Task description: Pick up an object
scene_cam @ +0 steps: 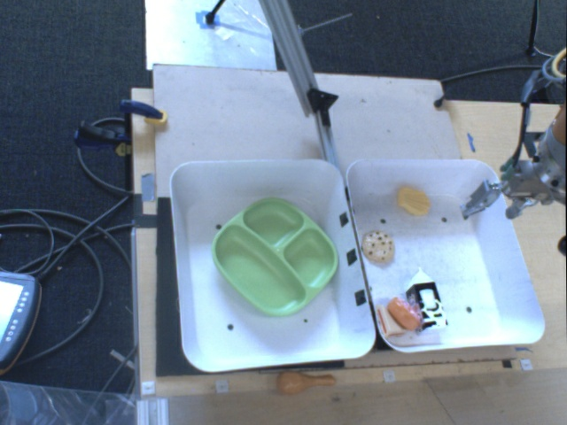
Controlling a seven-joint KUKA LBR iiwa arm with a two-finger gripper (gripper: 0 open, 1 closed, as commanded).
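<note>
Under the jaws (485,199), the desk (266,113), bearing two white bins side by side. Left of the jaws, the far bin (186,237) with a green divided plate (275,267). Directly below the jaws, the right bin (496,273), likely holding the loose things to pick. Left of the jaws, near, a yellow cookie (413,201); farther left, a speckled cookie (378,246); well below, a small carton (425,301) against an orange toy (405,313). Jaws' width: cannot tell. Nothing seen held.

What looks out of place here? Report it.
One orange, pear-shaped object lies outside both bins, on the bench in front of the left bin. Everything else sits inside a bin.
</note>
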